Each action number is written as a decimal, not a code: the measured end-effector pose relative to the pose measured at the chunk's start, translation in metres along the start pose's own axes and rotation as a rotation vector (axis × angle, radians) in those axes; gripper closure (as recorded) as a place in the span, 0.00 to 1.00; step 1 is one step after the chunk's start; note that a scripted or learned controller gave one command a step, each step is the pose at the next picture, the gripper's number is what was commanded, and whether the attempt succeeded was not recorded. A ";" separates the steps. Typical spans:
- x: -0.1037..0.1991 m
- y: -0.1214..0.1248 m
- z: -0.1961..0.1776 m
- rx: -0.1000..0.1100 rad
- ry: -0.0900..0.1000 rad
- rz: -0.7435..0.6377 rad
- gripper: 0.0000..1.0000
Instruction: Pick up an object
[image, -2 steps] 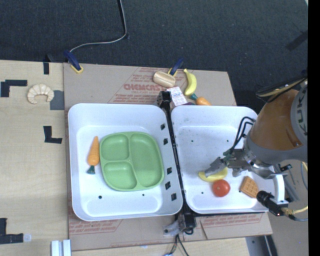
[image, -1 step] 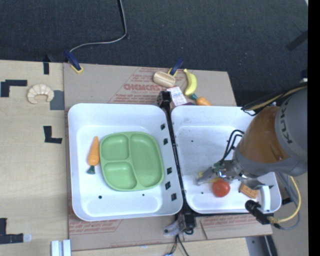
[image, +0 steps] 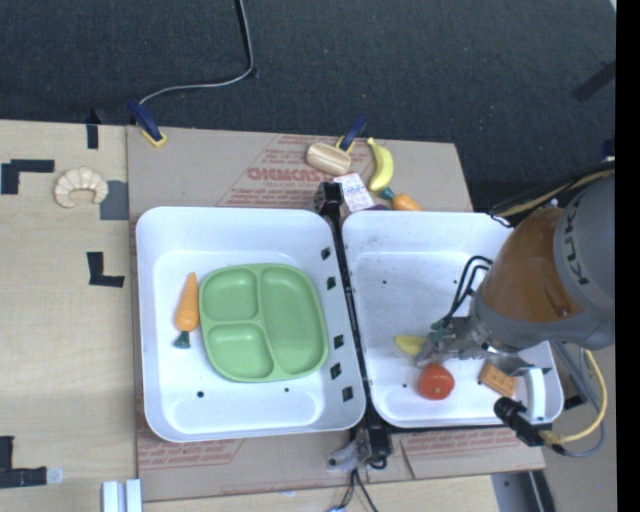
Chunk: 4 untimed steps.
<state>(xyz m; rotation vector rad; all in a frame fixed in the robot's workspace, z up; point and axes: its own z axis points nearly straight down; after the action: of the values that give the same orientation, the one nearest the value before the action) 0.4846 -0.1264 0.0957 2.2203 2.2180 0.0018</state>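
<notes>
In the right bin (image: 400, 240) lie a red tomato (image: 435, 382), a small yellow piece (image: 407, 345) just left of my gripper, and an orange-brown block (image: 497, 379) at the bin's right side. My gripper (image: 446, 343) reaches down into this bin, right above the tomato and beside the yellow piece. The arm's grey and orange wrist (image: 535, 280) covers the bin's right part. The left bin (image: 170, 240) holds a green divided plate (image: 265, 322) and an orange carrot (image: 187, 303) at the plate's left edge.
Behind the bins on the cardboard lie a bread roll (image: 327, 157), a banana (image: 380, 165) and a small carton (image: 352, 190). A croissant (image: 80, 186) sits on the bench at far left. A cable runs along the arm's lower right.
</notes>
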 end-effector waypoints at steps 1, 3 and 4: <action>0.008 -0.001 -0.029 0.005 0.003 -0.002 1.00; 0.027 -0.001 0.010 0.004 0.000 0.000 0.00; -0.022 0.071 -0.047 0.002 -0.001 -0.001 0.00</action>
<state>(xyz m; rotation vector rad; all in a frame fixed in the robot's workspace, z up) 0.5550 -0.1485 0.1432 2.2197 2.2196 -0.0009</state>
